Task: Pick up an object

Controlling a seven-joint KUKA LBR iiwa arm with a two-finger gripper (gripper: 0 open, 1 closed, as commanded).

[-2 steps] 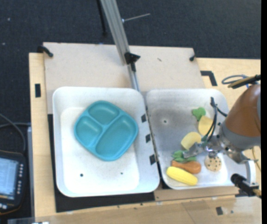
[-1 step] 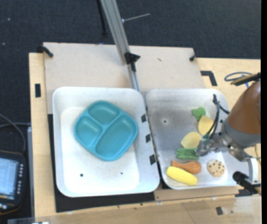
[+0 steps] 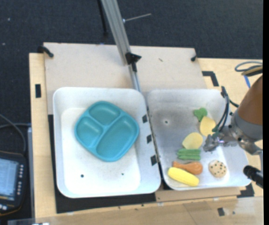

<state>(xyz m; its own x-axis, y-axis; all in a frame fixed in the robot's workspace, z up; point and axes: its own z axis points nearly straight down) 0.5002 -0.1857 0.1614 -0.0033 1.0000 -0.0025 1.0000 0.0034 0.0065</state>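
Left white bin (image 3: 68, 172): teal divided plastic plate (image 3: 107, 130). Right white bin (image 3: 172, 107): yellow banana-shaped toy (image 3: 183, 176) near edge, orange carrot toy (image 3: 189, 166), green toy (image 3: 189, 154), pale yellow pieces (image 3: 193, 140), speckled beige cube (image 3: 217, 168). Gripper (image 3: 212, 141) beside them; grip state: cannot tell.

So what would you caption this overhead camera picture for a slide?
Robot gripper reaches into the right bin of toy food; a blue divided plate sits in the left bin.
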